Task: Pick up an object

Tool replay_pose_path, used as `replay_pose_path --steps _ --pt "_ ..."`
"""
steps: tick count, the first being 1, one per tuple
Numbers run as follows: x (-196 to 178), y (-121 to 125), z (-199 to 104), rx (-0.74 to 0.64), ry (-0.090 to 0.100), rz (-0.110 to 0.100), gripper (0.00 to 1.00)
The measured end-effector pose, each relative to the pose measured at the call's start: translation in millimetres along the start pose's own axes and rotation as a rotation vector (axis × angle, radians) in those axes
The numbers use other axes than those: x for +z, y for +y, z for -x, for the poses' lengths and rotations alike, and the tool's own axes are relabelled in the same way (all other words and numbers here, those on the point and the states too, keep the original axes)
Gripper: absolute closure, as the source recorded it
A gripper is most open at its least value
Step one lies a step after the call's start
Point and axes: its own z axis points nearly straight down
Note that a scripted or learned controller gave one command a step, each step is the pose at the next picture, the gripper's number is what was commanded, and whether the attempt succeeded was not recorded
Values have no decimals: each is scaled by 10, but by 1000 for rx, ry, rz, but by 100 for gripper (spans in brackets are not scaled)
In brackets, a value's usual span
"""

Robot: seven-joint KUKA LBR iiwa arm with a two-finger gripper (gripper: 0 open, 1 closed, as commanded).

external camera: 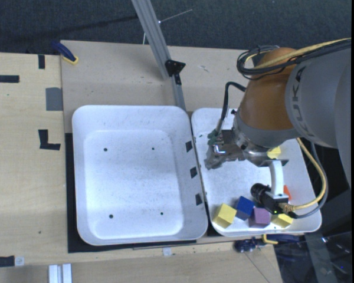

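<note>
My gripper (pixel 215 156) hangs over the left part of the right bin (pixel 209 118), seen from above under the grey arm and its orange band. Its metal fingers blur together, so I cannot read their state or see anything between them. Near the front of that bin lie a yellow cube (pixel 225 215), a blue cube (pixel 245 207), a purple cube (pixel 260 216) and a small yellow block (pixel 283 220). A yellow piece (pixel 274 152) peeks out beside the wrist, and a small orange bit (pixel 287 191) lies by the right wall.
The left bin (pixel 130 170) stands beside the right one, their walls touching in the middle. A slanted metal pole (pixel 156 37) rises behind the bins. A blue and yellow tool (pixel 65 51) lies on the bench at the back left.
</note>
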Motion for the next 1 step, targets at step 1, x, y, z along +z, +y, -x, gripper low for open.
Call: replay_pose_path --steps 1 --pt "99 38 -597 -1 0 1 100"
